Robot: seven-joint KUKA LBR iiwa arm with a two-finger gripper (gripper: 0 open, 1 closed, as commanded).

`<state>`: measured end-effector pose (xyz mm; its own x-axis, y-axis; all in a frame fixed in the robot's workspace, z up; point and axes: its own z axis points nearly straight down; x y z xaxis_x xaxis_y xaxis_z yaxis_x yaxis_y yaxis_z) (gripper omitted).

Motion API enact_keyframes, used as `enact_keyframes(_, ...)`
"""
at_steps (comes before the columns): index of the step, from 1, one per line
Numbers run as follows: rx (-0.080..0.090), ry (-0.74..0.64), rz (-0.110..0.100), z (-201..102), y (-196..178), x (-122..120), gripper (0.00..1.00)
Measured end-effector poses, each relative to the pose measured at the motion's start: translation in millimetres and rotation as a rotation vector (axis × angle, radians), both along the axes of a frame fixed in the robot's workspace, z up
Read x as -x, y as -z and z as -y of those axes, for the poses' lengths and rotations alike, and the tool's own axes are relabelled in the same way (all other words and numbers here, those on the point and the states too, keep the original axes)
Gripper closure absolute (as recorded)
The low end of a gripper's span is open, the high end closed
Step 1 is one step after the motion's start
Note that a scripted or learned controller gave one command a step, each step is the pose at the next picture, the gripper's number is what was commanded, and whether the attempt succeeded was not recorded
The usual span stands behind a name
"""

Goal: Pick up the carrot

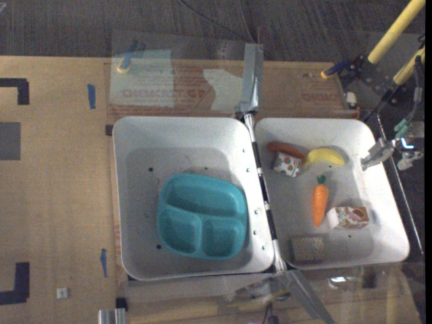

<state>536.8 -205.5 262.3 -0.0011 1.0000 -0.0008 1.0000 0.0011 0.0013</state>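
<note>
Two white bins sit side by side on the bench. In the right bin (378, 245), going from the near edge: a grey sponge (309, 248) by the near left corner, then a small carton (349, 217) towards the right wall, and just left of it the carrot (320, 201), lying lengthwise with its green top pointing away. Farther back a second carton (287, 164) lies touching a sausage (285, 148), with a banana (325, 157) beside them near the far wall. The left bin (135, 181) holds a teal tray (201, 216) with three compartments. The gripper (375, 154) hangs at the right bin's far right corner, well apart from the carrot; whether its claw is spread or pressed together I cannot tell. Beyond the bins, clear plastic sheets (175, 79) lie on the wooden bench (54, 201), which carries blue tape marks (91, 96). Past it is dark carpet (101, 12) with a black cable (202, 15).
</note>
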Motion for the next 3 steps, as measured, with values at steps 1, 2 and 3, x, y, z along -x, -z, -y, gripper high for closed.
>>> enact_keyframes(1,-0.001,-0.188,-0.002,-67.0,56.0,17.3,0.00)
enact_keyframes(2,-0.001,-0.188,-0.002,-66.7,55.9,17.3,0.00)
enact_keyframes(3,-0.001,-0.188,-0.002,-66.7,55.9,17.3,0.00)
